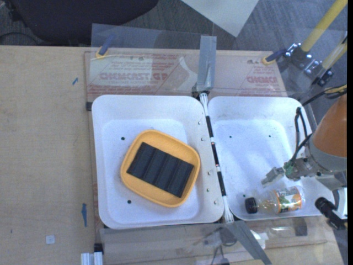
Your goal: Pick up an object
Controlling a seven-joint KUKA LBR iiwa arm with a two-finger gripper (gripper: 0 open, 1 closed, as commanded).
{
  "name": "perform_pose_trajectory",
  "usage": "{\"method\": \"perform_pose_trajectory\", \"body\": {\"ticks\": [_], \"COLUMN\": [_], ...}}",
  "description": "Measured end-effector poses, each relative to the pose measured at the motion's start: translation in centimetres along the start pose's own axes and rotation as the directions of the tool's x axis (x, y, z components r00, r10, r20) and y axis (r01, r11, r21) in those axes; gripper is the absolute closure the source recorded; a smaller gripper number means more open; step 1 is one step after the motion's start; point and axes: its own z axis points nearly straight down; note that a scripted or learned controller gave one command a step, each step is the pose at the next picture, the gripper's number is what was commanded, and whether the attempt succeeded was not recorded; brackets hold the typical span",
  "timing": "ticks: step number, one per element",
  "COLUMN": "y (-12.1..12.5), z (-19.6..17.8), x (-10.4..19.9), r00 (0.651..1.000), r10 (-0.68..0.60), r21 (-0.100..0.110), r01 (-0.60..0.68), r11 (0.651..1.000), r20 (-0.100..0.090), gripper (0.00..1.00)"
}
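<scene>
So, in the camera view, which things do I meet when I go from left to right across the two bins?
Yellow tray in the left bin → divider → bottle in the right bin → pincer just above the bottle.

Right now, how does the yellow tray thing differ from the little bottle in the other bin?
The yellow tray is broad, flat and opaque, with dark ribbed pads inside; the small bottle is slim, clear, black-capped and orange-labelled. The tray fills much of the left bin; the bottle lies on its side near the right bin's front edge.
</scene>
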Motion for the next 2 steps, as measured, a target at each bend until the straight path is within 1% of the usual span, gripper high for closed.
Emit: {"method": "perform_pose_trajectory", "body": {"ticks": [1, 2], "y": [3.3, -0.2], "z": [2.5, 2.5], "x": [-4.3, -2.8], "r00": [0.999, 0.976], "r10": [-0.040, -0.216], "r21": [-0.007, -0.009], "r01": [0.040, 0.216], "r11": [0.999, 0.976], "r20": [0.003, 0.007], "gripper": [0.00, 0.00]}}
